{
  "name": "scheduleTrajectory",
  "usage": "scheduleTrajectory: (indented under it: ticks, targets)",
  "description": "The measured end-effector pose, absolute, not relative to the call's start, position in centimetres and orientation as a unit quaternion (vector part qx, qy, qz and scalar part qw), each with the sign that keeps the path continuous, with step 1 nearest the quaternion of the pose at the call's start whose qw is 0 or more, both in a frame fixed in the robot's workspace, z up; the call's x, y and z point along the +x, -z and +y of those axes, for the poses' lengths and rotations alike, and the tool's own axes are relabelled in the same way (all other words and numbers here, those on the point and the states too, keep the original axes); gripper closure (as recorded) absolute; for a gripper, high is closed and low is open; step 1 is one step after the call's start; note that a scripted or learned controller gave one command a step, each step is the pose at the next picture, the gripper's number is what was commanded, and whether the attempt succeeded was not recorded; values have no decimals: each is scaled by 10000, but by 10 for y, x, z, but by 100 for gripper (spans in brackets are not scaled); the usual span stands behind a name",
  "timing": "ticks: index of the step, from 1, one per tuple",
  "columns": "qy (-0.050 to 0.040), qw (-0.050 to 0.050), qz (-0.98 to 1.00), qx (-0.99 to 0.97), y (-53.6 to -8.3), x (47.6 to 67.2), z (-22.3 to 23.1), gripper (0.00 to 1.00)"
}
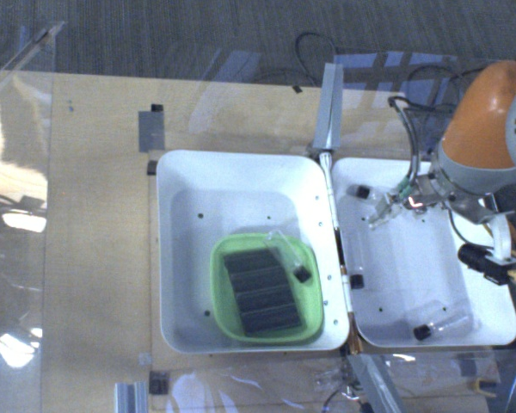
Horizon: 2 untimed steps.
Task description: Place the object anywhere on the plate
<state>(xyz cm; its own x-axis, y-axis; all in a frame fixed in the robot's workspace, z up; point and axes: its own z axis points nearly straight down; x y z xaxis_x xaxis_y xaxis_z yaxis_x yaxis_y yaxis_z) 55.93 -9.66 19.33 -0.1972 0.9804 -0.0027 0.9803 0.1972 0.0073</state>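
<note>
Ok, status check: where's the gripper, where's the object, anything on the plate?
Gripper low in right bin, upper part. Clear bottle lying near that bin's front edge. Green plate in left bin, dark ridged block on it.

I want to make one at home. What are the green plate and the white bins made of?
The plate looks like smooth plastic: even bright green, rounded corners, a slight sheen. The dark ribbed slab on it may be rubber or foam; I can't tell. The bins look like glossy white plastic, with soft moulded corners.

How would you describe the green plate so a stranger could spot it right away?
Start at the left white bin of the two side by side. Toward its near edge lies the green plate, square with rounded corners, bearing a dark ribbed block. It is the sole coloured thing in either bin.
</note>
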Motion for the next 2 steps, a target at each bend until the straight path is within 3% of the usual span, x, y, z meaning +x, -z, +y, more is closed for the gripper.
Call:
scheduleTrajectory:
  ticks: [1,2]
  targets:
    - [-22,22,7678,6407,-186,557,-39,0]
    - [-44,52,7700,6380,-197,560,-38,100]
